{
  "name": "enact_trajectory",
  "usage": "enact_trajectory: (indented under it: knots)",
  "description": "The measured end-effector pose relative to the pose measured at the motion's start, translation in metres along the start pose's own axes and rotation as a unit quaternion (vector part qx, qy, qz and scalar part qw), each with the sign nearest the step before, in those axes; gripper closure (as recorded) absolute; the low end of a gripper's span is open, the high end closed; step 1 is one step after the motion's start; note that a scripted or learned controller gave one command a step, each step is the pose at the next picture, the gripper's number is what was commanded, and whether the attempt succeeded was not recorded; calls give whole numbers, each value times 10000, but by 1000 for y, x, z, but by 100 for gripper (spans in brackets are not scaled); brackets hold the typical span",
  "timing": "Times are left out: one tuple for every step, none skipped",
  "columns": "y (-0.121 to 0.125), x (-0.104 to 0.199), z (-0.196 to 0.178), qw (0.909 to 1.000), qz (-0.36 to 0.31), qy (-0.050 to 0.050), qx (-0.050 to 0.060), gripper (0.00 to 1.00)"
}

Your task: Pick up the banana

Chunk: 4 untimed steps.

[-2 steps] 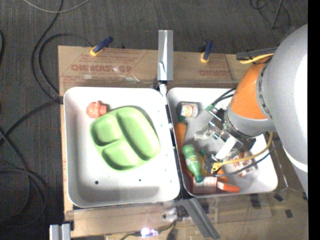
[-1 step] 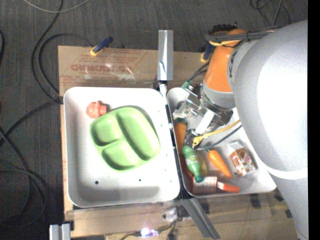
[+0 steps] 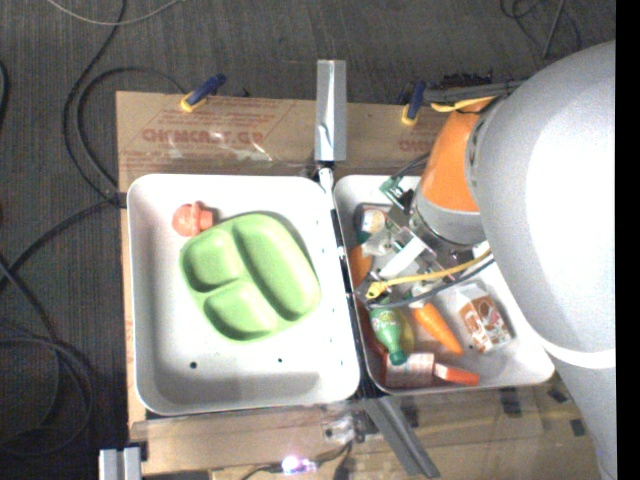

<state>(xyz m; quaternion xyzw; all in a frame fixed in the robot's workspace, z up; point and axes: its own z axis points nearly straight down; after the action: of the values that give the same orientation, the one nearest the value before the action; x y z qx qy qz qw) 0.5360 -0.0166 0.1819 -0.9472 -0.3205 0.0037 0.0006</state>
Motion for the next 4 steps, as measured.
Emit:
enact_trajectory:
  knots:
    - [35,102,-35,9969,-791,-2,-25,0]
    - [-99,58,-37,9994,345,-2,-4,0]
    - [-108,146,68,9972,-737,130,-98,0]
    - [-137,226,86,9952,-971,98,-118,0]
